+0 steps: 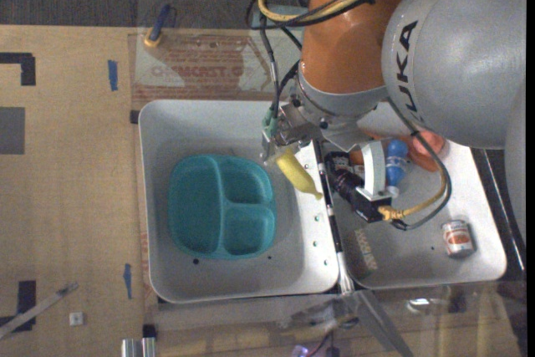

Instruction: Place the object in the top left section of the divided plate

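Banana (298, 173) sits just below-right of your end effector (276, 148), long axis slanting down-right, plate (221, 205) to its left; can't tell if it's clamped

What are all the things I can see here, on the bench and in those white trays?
divided plate: one, teal, three sections, lying in the left bin
banana: one, yellow, just right of the plate near the left bin's right wall, under the tool
small can: one, orange and white, in the right bin near its right edge
orange object: one, in the right bin, partly hidden by the arm
bins: two, white, shallow, side by side
tape marks: several, blue, on the wooden bench left of the bins
arm: one, grey with an orange band, reaching in from the right
tool: one, above the banana
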Robot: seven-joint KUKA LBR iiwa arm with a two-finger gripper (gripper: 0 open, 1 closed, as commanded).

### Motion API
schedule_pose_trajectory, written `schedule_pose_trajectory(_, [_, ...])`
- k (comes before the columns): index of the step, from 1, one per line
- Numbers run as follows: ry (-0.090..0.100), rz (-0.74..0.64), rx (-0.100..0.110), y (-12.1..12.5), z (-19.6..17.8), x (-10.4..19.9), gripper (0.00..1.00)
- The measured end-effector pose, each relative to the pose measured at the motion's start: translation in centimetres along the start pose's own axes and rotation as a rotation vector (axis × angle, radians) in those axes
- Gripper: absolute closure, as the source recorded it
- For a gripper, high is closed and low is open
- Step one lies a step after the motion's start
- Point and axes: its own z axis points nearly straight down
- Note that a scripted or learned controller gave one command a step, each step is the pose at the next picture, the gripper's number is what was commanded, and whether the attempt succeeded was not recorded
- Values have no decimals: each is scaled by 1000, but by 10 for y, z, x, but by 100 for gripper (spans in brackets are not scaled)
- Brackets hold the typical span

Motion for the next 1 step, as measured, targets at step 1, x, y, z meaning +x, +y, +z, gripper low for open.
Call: schedule_pose_trajectory(1, [0, -1, 1, 0, 0, 0, 0])
